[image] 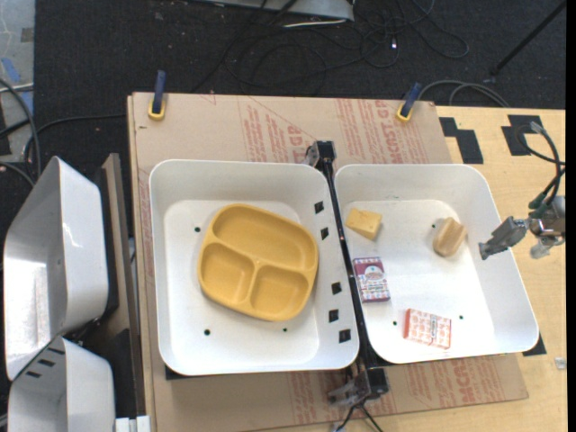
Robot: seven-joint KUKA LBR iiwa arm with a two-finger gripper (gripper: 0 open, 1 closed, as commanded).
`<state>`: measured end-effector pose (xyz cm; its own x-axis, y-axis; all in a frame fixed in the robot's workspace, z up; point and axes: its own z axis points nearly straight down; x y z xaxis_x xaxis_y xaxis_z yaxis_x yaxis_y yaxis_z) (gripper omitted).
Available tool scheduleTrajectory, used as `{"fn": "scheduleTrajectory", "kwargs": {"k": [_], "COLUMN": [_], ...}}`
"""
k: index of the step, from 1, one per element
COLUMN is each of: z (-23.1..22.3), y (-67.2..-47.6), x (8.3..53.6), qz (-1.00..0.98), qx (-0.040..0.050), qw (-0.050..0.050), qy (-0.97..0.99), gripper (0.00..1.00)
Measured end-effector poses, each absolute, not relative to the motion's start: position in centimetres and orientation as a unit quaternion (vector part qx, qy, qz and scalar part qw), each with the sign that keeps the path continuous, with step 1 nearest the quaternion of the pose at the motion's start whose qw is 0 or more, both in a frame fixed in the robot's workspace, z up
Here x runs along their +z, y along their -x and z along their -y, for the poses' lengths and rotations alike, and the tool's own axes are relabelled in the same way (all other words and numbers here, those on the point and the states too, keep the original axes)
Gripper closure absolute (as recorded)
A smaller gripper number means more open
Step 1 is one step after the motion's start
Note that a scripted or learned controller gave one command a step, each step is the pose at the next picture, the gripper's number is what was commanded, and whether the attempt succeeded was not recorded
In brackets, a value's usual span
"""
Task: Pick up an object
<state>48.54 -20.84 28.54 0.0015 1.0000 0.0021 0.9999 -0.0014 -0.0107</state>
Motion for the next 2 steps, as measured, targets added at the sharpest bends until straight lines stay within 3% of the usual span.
{"fn": "scheduleTrajectory", "kwargs": {"k": [1,2], "z": [20.7,21.0], "y": [-48.8,-48.3], "x": [29.1,22.9], "qz": [0.708,0.706], "qx": [0.0002,0.001], "qw": [0.0,0.002], "qy": [0.706,0.708], "gripper": [0.0,0.0]}}
